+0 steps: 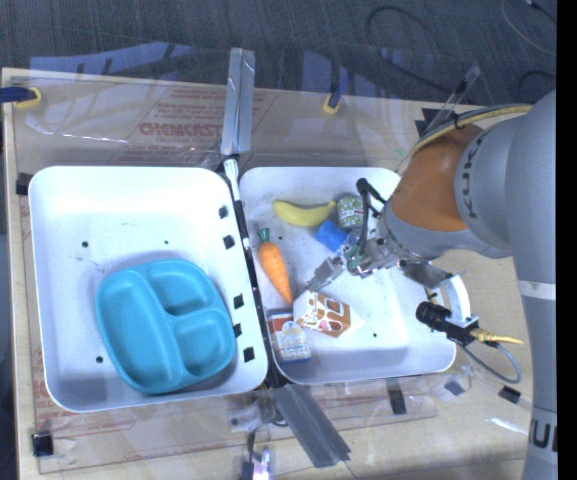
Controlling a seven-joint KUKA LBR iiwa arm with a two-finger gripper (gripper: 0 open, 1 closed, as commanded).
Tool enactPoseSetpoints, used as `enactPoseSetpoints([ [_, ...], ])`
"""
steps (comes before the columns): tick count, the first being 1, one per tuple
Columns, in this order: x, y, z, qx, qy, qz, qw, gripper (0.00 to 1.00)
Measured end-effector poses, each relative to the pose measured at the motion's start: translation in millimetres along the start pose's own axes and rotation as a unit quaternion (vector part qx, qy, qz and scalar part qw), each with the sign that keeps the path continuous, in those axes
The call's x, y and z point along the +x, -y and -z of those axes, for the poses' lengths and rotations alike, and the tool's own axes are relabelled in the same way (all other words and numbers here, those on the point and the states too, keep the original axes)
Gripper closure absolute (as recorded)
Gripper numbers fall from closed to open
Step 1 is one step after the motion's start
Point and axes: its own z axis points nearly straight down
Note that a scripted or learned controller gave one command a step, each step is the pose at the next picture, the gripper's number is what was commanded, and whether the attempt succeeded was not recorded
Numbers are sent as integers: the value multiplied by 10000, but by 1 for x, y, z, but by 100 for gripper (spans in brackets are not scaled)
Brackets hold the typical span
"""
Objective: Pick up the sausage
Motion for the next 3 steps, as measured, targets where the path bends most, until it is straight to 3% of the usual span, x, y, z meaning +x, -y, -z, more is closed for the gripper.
enactPoseSetpoints([
  [1, 28, 22, -16, -22, 20, 475, 9989, 0],
  [2, -16, -41, -16, -12, 5, 315, 9995, 0],
  [3, -19, -40, 0, -13, 11, 765, 9971, 0],
])
